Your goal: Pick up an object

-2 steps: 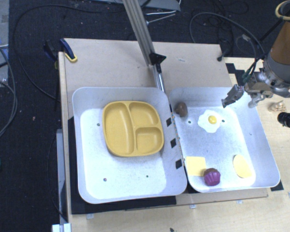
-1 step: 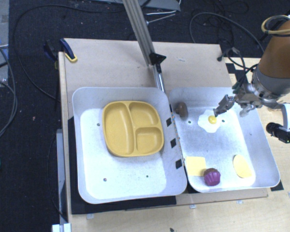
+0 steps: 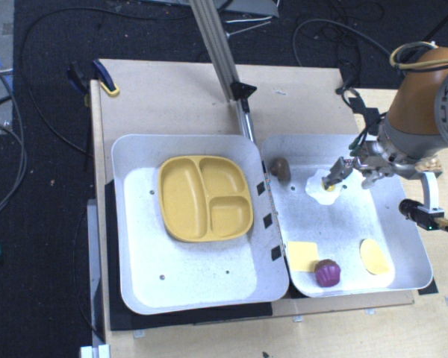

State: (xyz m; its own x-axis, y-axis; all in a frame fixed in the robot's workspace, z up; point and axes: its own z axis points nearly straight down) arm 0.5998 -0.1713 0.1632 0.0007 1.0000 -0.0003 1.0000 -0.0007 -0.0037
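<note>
the gripper [image 3: 334, 179] hangs over the right bin [image 3: 403, 222], reaching in from the right on the grey arm [image 3: 422, 121] with its orange band. its fingers sit right above a small white object [image 3: 319, 188] with a bit of yellow at its edge, near the upper middle of that bin. the fingers look slightly apart, but from here i can't tell whether they are spread or closed, nor whether they touch the white object.

other things in the right bin: a brownish grey lump [image 3: 281, 169] near the upper left corner, just beside the bin's edge. a pale yellow square block [image 3: 302, 256] at the lower left, with a purple ridged ball-like thing [image 3: 328, 273] just beside it to the lower right. a flat pale yellow oval [image 3: 374, 256] near the lower right, apart from the others.

the left bin [image 3: 134, 267] holds a yellow divided tray [image 3: 205, 198] with three compartments, lying flat in the upper middle.

both bins are shallow, white and speckled, sitting side by side on a light wooden bench [image 3: 164, 99]. a metal pole [image 3: 216, 39] slants up from between the bins. the floor around is dark, with black cables [image 3: 45, 58] looping across it. a blue and yellow clamp [image 3: 104, 79] sits at the bench's upper left corner.
</note>
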